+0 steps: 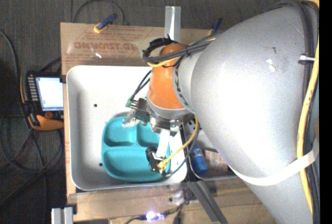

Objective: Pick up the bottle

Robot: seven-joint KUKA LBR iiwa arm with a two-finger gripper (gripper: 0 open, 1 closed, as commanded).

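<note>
My arm (165, 88) hangs over the tray (122, 151) in the left bin (88, 88); I cannot tell the jaws' state. The bottle (198, 162) lies in the right bin (212, 177).

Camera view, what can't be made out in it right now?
Right bin: almost wholly hidden under the arm in the camera view.
Blue object in the right bin: only an end shows beside the arm, so whether it is the bottle cannot be told.
Teal divided tray in the left bin: its right edge is covered by the arm.
</note>
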